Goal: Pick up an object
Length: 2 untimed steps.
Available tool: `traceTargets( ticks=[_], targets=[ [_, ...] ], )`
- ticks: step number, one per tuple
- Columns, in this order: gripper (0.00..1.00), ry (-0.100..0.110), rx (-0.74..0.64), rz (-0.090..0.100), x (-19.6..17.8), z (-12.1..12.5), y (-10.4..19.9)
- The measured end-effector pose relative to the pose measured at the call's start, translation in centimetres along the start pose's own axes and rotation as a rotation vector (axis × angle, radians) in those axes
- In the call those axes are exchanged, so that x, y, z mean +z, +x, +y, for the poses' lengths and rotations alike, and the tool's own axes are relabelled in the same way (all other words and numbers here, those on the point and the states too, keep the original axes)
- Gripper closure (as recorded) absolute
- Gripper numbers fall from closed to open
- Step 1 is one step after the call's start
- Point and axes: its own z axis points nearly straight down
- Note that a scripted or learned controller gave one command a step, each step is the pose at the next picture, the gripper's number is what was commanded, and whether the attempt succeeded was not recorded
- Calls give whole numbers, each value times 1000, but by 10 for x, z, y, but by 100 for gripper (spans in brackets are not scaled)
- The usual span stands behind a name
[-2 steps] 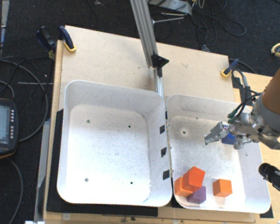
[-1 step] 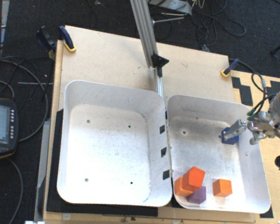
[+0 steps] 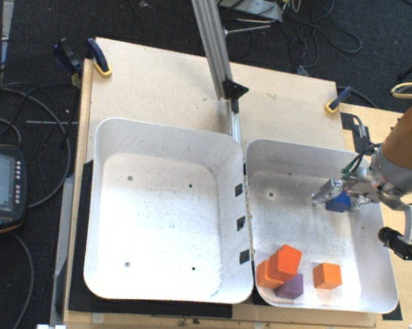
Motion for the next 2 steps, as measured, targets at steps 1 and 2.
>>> traceTargets(
  ticks=[1,2],
  targets=[
    [0,-4,-6,-1,10,46,20],
    [0,4,-5,3,11,6,71]
  ],
)
